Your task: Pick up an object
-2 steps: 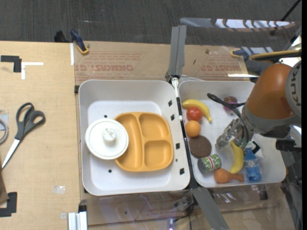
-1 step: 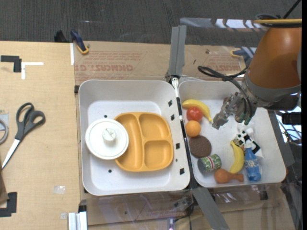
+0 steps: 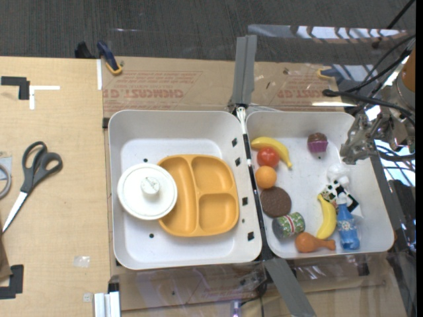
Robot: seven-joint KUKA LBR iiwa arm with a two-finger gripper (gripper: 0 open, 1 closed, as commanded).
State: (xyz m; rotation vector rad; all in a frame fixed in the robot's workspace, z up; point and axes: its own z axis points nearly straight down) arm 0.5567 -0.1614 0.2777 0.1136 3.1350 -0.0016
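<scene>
Purple plum [image 3: 317,143] lies nearest the gripper [image 3: 355,152], at about nine o'clock from it, just beside it. Nothing sits between the fingers; whether they are spread I cannot tell.

The claw [image 3: 357,144] is a pale grey metal assembly of angular, shiny links, with thin black cables looping off its upper side toward the arm [image 3: 411,78], of which an orange curved patch and a grey-white casing show, blurred, at the frame's edge.
</scene>
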